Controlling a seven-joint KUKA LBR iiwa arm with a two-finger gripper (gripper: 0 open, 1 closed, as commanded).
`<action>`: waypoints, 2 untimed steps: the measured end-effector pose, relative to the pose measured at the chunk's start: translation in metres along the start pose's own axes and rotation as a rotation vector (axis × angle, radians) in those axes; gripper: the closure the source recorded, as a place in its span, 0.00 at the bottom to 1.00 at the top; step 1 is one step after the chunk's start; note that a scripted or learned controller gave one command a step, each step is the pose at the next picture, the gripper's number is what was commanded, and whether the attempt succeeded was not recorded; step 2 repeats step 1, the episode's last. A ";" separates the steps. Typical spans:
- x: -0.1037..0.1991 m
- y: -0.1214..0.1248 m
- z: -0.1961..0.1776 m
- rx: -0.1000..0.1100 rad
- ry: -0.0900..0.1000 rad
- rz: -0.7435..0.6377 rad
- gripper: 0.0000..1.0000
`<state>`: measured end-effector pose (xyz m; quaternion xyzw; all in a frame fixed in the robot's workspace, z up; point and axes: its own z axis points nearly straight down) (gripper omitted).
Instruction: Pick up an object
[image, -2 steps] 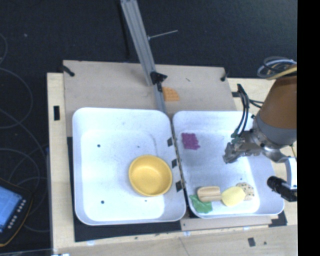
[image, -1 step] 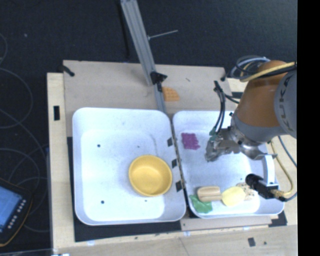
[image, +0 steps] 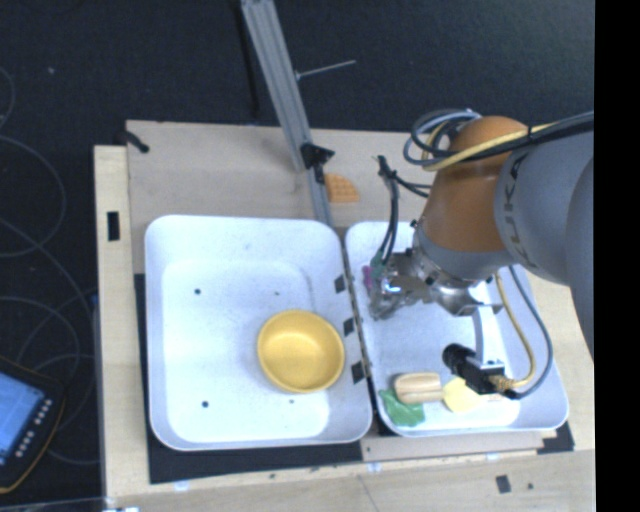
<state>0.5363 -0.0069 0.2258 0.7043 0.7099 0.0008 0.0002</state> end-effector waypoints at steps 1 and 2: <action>0.059 0.009 -0.014 0.000 0.001 -0.002 1.00; 0.059 0.009 -0.014 0.000 0.001 -0.002 1.00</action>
